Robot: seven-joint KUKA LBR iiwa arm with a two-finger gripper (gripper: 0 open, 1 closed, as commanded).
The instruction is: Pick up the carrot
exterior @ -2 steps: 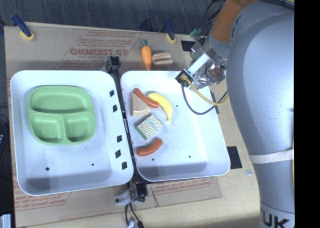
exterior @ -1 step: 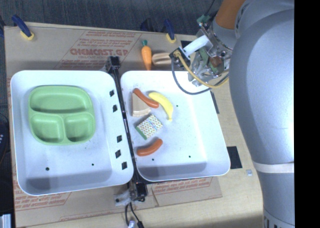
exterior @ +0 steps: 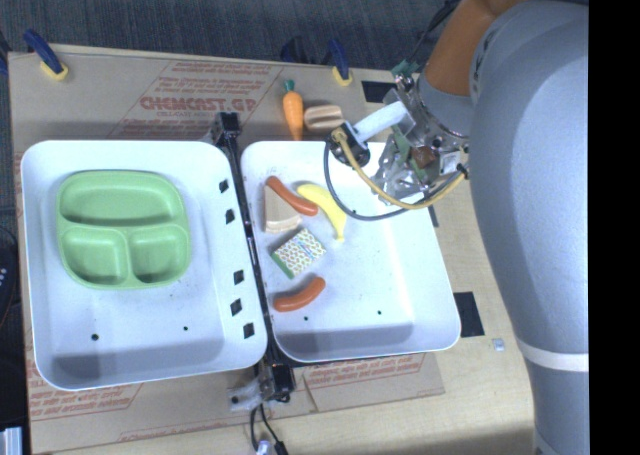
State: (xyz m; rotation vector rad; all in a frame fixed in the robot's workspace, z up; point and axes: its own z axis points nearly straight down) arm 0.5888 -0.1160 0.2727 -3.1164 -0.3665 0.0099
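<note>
Over the right bin's far right corner: the gripper [exterior: 405,168] hangs among looped cables, under the grey wrist with its orange band.
Claw state: cannot be told from this slant; the tip is tangled in wiring and metal parts, and nothing shows as held.
Right bin [exterior: 400,288]: holds a banana [exterior: 325,208], two sausages [exterior: 290,196] [exterior: 299,293], a pale bread slice [exterior: 278,211] and a patterned green block [exterior: 298,251], all left of the gripper.
Carrot [exterior: 292,113]: lies outside both bins, on the brown board [exterior: 190,93] just beyond the right bin's far rim, green top pointing away, with a small tan-and-brown piece [exterior: 322,119] just beside it.
Left bin [exterior: 40,243]: carries a green divided tray [exterior: 122,228], well apart from the work.
Step in hand: judged as the approach, since the gripper is near the carrot but not over it.
Next move calls for: shifting left and toward the far edge, past the rim, then descending across the carrot's narrow body without nudging the neighbouring piece or catching the rim.
</note>
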